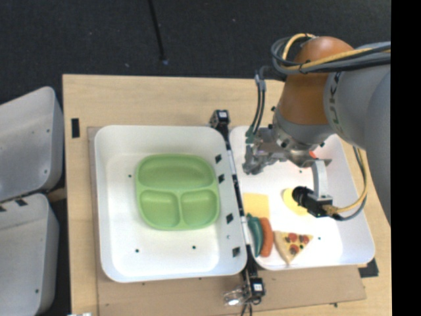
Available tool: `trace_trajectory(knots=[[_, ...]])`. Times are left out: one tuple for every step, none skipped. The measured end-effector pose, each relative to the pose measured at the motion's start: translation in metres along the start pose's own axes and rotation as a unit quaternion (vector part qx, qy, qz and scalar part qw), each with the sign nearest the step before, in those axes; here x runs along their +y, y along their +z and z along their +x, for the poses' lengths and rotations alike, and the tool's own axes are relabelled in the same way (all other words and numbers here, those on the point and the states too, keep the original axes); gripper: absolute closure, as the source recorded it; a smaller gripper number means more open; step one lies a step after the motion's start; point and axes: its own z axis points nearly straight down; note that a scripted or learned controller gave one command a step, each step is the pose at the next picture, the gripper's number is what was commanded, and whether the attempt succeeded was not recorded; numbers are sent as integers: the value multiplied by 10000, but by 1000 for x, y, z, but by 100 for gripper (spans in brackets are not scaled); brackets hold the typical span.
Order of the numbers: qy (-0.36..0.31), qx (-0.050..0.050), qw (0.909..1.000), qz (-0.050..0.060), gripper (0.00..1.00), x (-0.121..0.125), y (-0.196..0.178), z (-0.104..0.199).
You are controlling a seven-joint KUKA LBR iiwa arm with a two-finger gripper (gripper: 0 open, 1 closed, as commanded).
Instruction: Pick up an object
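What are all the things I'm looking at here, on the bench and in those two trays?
Bins: two, white, side by side on the bench.
Bench: one, light wood, under both bins.
Divided plate: one, green, three compartments, middle of the left bin.
Cheese slice: one, yellow, right bin near the divider.
Carrot: one, orange, right bin front, beside a green piece.
Pizza slice: one, tan with red spots, right bin front.
Yellow round item: one, right bin, partly hidden by a black part.
Arm: one, grey with orange band, above the right bin.

Dark carpeted floor (99, 25) around a light wooden bench (158, 87).
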Motion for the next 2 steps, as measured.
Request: trace_trajectory(knots=[[-9, 7, 10000, -5, 100, 21, -9, 57], [-5, 7, 10000, -4, 100, 40, -15, 99]])
